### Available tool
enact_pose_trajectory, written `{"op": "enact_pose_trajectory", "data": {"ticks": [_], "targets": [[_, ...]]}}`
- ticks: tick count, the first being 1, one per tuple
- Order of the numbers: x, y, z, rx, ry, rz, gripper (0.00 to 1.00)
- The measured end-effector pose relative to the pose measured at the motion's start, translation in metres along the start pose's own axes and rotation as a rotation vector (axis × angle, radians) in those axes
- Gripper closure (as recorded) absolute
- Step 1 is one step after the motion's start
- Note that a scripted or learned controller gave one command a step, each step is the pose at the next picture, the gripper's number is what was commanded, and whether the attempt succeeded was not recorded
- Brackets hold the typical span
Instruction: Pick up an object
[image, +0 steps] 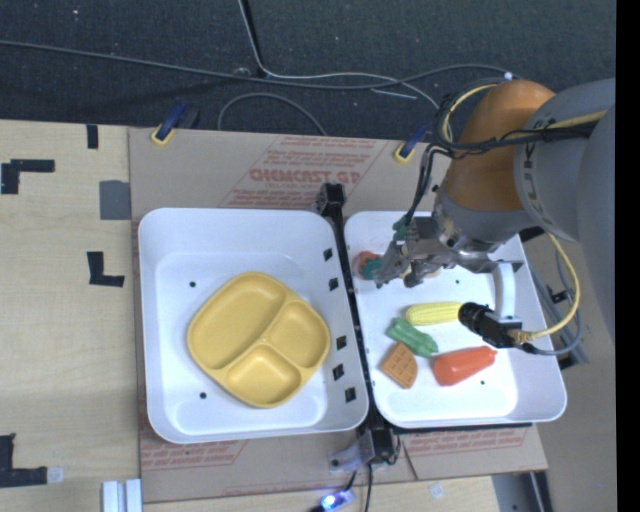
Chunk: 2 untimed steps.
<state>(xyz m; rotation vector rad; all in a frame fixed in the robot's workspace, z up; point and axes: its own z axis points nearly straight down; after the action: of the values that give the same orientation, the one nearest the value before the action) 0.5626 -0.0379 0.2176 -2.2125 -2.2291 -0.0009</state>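
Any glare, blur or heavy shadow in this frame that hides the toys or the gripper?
Camera view: even, soft lighting; the right bin looks bright but not blown out; the corn and carrot read sharp; the gripper is dark and slightly soft, so detail there is lost, and the small item beneath it stays unclear.

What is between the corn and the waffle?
In the camera view, a green toy lies between the corn above and the waffle below, close to both.
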Motion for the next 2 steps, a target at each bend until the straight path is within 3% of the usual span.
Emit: {"op": "enact_pose_trajectory", "data": {"ticks": [2], "targets": [[0.089, 0.053, -0.003, -0.002, 0.0, 0.001, 1.0]]}}
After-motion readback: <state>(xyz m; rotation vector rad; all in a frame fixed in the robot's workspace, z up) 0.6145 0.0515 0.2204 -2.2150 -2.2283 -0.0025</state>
